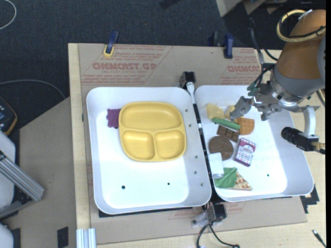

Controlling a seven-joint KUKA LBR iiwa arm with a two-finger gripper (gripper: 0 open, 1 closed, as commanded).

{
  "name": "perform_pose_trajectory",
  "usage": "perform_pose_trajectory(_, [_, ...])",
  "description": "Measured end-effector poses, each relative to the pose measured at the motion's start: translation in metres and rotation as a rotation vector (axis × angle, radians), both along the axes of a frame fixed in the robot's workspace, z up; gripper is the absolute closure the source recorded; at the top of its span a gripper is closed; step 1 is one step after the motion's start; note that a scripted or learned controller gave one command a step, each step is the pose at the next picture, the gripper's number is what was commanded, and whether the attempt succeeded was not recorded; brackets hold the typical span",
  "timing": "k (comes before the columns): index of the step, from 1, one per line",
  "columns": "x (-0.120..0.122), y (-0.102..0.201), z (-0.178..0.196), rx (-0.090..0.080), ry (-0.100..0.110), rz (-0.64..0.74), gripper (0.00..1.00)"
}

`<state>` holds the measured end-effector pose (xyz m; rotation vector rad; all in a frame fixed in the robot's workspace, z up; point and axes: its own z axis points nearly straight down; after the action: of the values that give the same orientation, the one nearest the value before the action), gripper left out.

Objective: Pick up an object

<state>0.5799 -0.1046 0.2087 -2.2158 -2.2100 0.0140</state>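
Camera view, left bin (103, 180): yellow divided plate (152, 129), purple item (113, 117) at its far edge, both well left of gripper (252, 106). Right bin (289, 174): food toys clustered just below-left of gripper — green bean (226, 123), brown cookie (221, 146), maroon packet (245, 152), pizza slice (238, 182) nearest camera. Fingers look splayed, possibly nothing between them.

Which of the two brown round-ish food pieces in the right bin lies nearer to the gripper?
The orange-brown piece, just below the gripper. The darker round patty lies farther down-left.
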Motion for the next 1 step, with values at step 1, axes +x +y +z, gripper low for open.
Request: perform_pose_trajectory(1, [0.0028, 0.0, 0.0068, -0.002, -0.013, 0.003, 0.0])
